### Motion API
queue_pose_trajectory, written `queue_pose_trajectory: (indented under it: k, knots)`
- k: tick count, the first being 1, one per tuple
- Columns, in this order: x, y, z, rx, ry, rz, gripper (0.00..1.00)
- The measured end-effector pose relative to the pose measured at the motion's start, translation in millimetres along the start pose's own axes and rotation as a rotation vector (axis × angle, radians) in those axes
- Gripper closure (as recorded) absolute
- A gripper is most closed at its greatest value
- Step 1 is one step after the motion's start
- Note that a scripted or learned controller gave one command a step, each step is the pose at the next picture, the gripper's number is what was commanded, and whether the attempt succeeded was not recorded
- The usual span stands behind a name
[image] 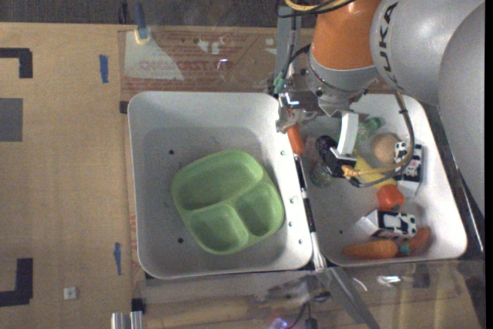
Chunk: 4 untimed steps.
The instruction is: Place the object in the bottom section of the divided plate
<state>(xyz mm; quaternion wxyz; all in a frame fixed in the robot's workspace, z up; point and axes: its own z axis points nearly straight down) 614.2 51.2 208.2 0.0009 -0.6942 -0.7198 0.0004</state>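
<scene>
— Where is the pincer (290, 118)?
— Low over the wall shared by the two bins, near its upper end, with the arm reaching in from the right.

— Spread or pressed together?
— I cannot tell; the wrist hides too much of it.

— And the thing to be placed?
— A small orange piece (295, 139) sits just under the pincer, right at that shared wall on the right bin's (445, 206) side. Whether it is pinched or only lying there, I cannot say.

— The plate?
— The green plate (223, 175) lies flat in the left bin (154, 131), tilted a little, with one large section and two smaller ones toward the lower right. All three are bare.

— What else lies in the right bin?
— A carrot (370, 249) along the bottom wall, a black-and-white toy (397, 223) just above it, a red piece (390, 196) and a beige ball (384, 147). Both bins rest on the pale counter (62, 166).
</scene>
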Motion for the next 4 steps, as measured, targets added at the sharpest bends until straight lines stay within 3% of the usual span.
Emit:
queue_pose_trajectory:
  k: [1,2,3,4]
  knots:
    - [53,-43,-19,0.001,0.000,0.039,1.00]
    - [53,-43,-19,0.001,0.000,0.041,0.00]
    - [102,-48,-116,-0.002,-0.001,0.201,0.00]
    - [81,-81,-126,0.002,-0.002,0.502,0.00]
